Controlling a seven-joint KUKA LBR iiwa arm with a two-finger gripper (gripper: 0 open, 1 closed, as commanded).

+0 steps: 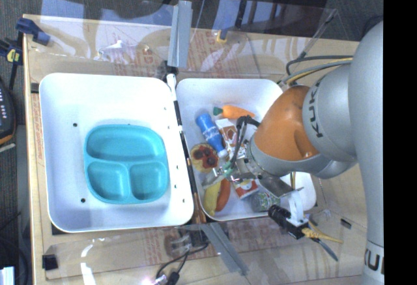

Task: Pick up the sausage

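- Fingers (229, 169) sit low in the right bin (273, 91); whether spread or closed, I cannot tell.
- Sausage (223, 194) lies just below them, long axis near-upright beside the yellow piece (211, 199).

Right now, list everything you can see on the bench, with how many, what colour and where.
White bins: two, side by side on the bench.
Divided tray: one, turquoise, three compartments, in the left bin.
Sausage: one, reddish brown, near the front of the right bin, beside a yellowish item.
Bottle: one, blue, right bin, toward the middle.
Carrot-like item: one, orange with a green end, back of the right bin.
Small packets: several, mixed colours, right bin, partly hidden under the arm.
Arm: one, grey with an orange band, reaching over the right bin.
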